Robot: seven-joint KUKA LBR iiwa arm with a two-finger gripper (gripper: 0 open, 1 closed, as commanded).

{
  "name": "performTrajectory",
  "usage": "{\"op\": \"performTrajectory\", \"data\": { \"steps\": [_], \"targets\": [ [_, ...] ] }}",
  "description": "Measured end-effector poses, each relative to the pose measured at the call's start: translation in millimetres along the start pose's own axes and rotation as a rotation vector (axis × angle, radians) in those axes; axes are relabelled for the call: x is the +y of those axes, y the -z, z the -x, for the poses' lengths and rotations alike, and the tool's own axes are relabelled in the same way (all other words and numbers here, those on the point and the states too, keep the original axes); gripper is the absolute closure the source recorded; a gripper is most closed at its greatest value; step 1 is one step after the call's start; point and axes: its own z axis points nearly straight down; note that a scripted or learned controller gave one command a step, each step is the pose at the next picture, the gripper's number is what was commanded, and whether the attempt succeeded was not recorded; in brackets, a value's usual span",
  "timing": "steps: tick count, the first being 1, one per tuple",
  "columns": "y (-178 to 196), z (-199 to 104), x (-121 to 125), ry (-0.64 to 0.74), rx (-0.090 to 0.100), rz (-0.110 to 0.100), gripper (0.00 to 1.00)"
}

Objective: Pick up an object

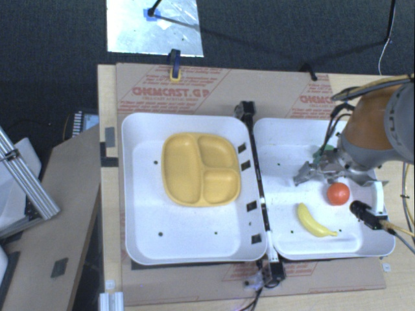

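Two shallow white plastic bins are sitting side by side on the bench. Left bin (139,193) is holding a yellow three-compartment plastic tray (200,168). Grey arm (376,128) with orange band is reaching over right bin (285,144), gripper (310,172) hanging low; whether it is spread or pressed together, cannot tell. Yellow banana (314,221) is lying near the front wall. Small orange-red ball (338,193) is resting just beside the gripper.
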Motion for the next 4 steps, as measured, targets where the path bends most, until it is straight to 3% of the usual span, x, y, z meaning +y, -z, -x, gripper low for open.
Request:
{"op": "performTrajectory", "data": {
  "steps": [1, 3, 4],
  "targets": [
    [14.6, 0.7, 2.1, -0.001, -0.002, 0.007, 1.00],
    [133.9, 3.3, 6.3, 0.004, -0.003, 0.011, 1.00],
    [127.8, -59.4, 9.8, 0.010, 0.001, 0.005, 1.00]
  ]
}}
